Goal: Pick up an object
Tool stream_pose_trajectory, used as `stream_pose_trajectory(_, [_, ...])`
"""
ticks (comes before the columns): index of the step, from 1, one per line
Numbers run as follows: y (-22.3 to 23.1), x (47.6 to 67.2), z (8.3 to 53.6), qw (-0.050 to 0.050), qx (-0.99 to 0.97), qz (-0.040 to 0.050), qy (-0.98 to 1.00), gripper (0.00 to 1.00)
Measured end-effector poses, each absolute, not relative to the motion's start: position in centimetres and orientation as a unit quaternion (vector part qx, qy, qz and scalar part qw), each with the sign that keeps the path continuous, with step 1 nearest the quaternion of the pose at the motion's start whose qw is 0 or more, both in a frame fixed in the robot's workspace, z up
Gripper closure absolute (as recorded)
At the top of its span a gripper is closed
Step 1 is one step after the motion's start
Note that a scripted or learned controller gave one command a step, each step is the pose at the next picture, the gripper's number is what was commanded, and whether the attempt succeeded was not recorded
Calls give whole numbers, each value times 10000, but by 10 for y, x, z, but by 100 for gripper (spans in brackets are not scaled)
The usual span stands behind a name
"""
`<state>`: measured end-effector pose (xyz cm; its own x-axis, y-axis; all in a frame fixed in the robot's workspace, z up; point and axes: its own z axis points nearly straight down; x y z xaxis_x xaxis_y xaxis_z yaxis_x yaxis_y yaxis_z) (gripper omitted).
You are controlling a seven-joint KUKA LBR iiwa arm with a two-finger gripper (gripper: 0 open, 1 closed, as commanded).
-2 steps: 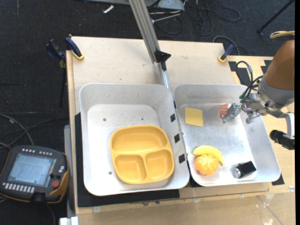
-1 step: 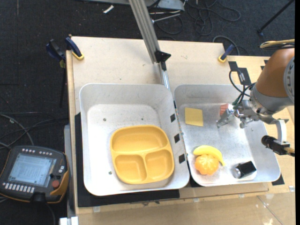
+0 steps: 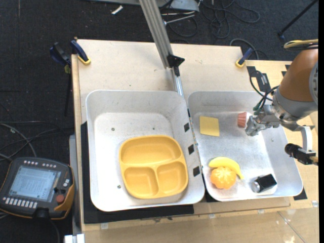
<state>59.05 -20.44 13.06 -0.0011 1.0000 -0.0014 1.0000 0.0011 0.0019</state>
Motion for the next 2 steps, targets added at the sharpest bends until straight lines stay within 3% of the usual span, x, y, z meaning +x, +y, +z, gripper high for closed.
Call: stream_pose_trajectory(2, [-210, 594, 228, 38, 7063, 16, 7079, 100])
